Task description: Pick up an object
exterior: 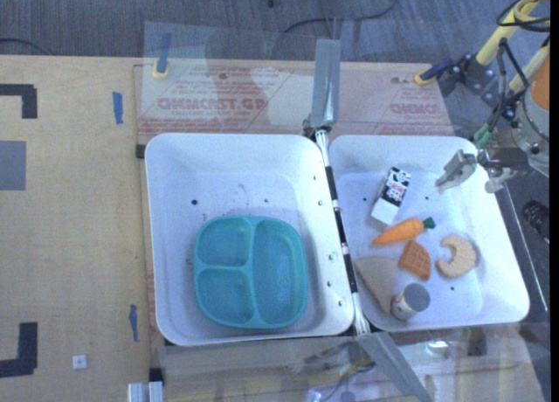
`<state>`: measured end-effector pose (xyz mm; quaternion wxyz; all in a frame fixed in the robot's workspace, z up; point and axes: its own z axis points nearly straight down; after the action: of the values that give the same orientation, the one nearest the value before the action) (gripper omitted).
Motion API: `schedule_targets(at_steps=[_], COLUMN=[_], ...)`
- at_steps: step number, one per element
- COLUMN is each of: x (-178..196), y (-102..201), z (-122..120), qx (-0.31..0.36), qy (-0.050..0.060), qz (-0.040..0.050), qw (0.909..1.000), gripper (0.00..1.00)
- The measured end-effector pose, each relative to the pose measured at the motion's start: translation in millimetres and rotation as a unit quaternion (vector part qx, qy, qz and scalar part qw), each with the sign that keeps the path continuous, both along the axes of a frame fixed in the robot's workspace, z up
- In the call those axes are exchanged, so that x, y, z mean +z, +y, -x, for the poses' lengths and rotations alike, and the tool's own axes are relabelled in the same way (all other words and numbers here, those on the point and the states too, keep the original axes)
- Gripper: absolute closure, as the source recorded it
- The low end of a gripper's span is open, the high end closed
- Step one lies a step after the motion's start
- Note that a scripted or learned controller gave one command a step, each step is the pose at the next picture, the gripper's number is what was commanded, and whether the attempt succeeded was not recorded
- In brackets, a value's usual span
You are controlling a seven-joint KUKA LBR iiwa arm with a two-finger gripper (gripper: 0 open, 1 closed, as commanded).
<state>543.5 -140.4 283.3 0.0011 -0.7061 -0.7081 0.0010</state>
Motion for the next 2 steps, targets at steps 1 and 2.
schedule_targets(at_steps=[1,2], x=[-177,-195], y=[28,-6], z=[4,-41], qx=[0.045,-0.004], qy=[0.000,-0.005], qz=[-0.0004,0.0001], qw=[0.9990,1.0000], gripper=[0.00,0.00])
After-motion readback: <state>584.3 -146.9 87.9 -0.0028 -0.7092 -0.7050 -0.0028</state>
